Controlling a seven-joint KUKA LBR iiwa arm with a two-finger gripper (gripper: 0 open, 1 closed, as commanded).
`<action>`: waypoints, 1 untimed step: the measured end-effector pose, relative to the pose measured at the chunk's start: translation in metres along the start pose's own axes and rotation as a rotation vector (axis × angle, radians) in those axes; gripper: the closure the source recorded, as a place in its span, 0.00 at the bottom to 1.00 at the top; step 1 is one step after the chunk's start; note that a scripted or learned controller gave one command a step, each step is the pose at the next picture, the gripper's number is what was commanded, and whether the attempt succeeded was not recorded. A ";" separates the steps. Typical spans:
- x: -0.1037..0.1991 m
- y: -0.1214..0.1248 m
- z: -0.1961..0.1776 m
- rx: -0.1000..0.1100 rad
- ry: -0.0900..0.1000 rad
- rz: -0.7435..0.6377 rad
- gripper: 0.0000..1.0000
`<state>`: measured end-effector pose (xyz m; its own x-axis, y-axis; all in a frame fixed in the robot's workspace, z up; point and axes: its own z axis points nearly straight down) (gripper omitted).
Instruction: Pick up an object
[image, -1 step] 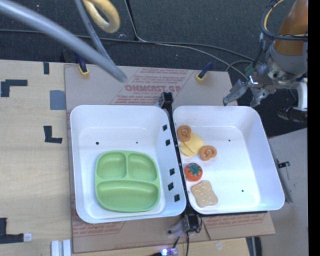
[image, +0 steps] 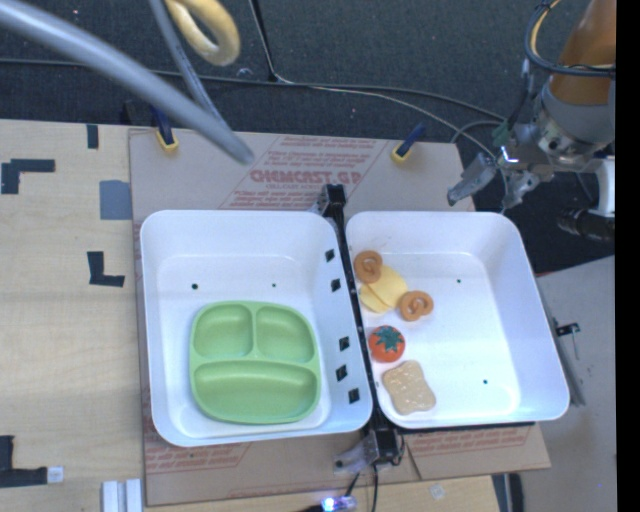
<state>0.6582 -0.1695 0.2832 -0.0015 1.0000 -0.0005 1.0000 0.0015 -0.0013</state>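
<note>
Evidently nothing was picked yet: the tool (image: 492, 188), spread and holding nothing, hovered at one o'clock above the right bin (image: 500, 300), whose toy foods lay untouched.

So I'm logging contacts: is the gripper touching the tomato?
Apart. The camera view shows the gripper above the right bin's far rim, the tomato well away inside.
</note>
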 end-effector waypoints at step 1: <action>-0.004 0.007 0.059 0.003 -0.001 0.000 0.00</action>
<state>0.6650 -0.1740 0.2241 -0.0015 1.0000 -0.0013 1.0000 0.0015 -0.0046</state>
